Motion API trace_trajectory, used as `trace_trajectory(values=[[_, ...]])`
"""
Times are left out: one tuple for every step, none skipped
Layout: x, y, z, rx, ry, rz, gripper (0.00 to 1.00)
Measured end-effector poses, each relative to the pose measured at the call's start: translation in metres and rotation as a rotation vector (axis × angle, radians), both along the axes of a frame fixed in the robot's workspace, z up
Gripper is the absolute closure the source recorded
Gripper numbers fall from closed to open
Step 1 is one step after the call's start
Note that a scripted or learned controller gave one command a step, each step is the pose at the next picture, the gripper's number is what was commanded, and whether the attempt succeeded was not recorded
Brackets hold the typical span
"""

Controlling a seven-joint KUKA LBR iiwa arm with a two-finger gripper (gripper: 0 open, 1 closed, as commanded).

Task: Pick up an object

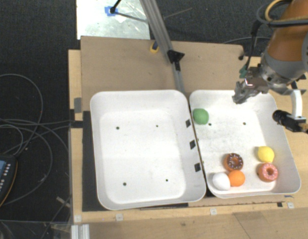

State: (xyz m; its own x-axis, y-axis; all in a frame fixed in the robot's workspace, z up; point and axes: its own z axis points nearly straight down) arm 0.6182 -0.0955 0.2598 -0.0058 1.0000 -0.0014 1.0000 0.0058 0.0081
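Note:
The right bin (pixel 233 128) holds a green ball (pixel 200 115) by its left wall. Toward its front lie a brown frosted doughnut (pixel 233 161), an orange ball (pixel 236 178), a white ball (pixel 221 181), a yellow lemon-like piece (pixel 265 154) and a pink doughnut (pixel 267 172). My gripper (pixel 240 97) hangs over the far edge of the right bin, well right of the green ball and far behind the cluster. Nothing shows between its fingertips, and the dark fingers are too small to read.
The left bin (pixel 144 148) lies beside the right one, with black clips (pixel 192 144) along the shared wall. A grey pole (pixel 161 31) slants across the bench from the far side. Cables (pixel 24 133) lie on the floor at the left.

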Motion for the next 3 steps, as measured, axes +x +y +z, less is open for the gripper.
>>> trace_trajectory(values=[[0.013,0.052,0.004,0.003,0.004,0.005,1.00],[0.036,0.097,0.003,0.003,0.004,0.004,1.00],[0.050,0.145,-0.019,0.003,0.007,0.004,1.00]])
